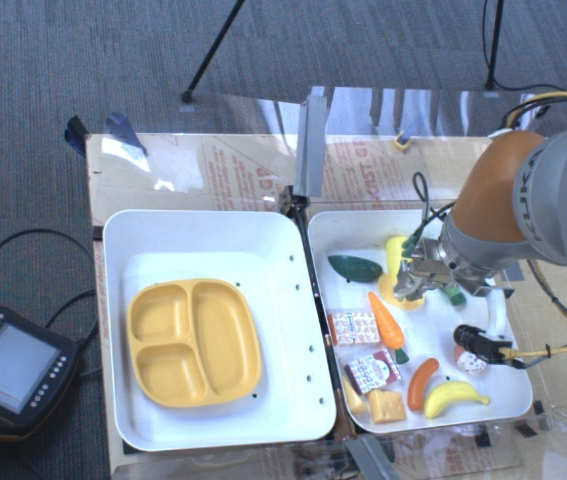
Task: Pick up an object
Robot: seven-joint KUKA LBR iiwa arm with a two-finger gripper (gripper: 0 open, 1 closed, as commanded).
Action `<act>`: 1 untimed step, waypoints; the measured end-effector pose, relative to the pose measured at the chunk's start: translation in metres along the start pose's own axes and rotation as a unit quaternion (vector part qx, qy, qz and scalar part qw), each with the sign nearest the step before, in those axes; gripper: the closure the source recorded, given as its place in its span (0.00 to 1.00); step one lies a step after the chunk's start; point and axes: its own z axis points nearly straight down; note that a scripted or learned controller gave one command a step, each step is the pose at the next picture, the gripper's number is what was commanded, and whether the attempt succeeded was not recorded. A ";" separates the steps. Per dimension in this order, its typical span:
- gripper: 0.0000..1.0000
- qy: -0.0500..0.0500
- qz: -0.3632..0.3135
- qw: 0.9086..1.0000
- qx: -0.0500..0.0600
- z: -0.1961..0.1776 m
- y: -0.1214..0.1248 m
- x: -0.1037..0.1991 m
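The gripper (413,283) hangs low in the right bin (513,368), over a yellow toy (395,256) at the bin's 12 o'clock. A tapered orange carrot (386,320) lies just beside, at 6 o'clock of it. The left bin (213,230) holds a smooth yellow 3-compartment plate (195,341).

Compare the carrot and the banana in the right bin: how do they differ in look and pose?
The carrot is orange, straight and tapered; the banana is yellow and curved. The carrot lies near the middle of the right bin, running diagonally down toward the right, while the banana lies almost level at the bin's near right corner. The carrot sits just below the gripper; the banana is farther from it. Both look like toy food lying flat on the bin floor.
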 end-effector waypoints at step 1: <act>0.00 0.000 0.001 1.000 0.001 0.002 -0.001 0.000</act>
